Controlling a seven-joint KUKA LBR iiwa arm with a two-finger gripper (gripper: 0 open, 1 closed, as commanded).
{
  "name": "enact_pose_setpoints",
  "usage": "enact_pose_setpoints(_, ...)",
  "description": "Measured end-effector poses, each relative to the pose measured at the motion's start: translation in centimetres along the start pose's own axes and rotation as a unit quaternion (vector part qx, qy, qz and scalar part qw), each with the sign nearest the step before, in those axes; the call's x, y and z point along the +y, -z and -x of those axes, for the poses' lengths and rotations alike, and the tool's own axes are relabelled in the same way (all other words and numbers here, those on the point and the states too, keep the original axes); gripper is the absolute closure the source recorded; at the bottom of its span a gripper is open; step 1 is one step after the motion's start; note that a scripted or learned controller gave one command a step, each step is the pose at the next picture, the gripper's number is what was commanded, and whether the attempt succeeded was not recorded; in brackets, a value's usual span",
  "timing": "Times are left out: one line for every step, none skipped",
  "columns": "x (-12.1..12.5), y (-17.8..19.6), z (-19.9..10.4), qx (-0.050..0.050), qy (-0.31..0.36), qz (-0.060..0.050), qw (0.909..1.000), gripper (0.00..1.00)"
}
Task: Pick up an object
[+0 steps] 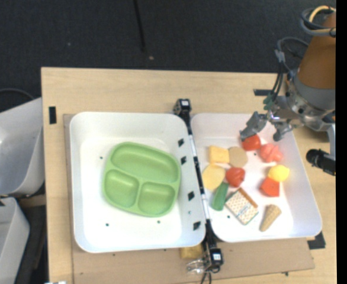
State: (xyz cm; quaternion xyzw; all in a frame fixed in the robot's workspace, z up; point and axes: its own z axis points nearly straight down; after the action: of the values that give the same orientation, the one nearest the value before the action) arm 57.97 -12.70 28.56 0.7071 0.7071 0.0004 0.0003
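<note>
Green three-compartment plate [142, 179] in left bin [84, 229]; wooden bench [102, 87]; dark floor [161, 22] behind.

Wooden worktop [114, 87] carries two white bins side by side. Left bin [84, 218] holds green divided plate [142, 178]. Right bin [298, 212] holds toy foods: red piece [251, 142], pink piece [270, 152], yellow block [218, 154], cracker [241, 207], cone [270, 217]. Pincer [269, 125] at upper right of frame, fingers spread, just above red piece.
</note>
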Motion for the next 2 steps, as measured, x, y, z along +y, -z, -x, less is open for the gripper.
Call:
enact_pose_setpoints(-6.3, -2.0, -6.1, 0.001, 0.002, -0.002, 1.0000, 0.00)
enact_pose_setpoints(-8.9, 8.6, -7.1, 0.000, 0.002, 0.006, 1.0000, 0.00)
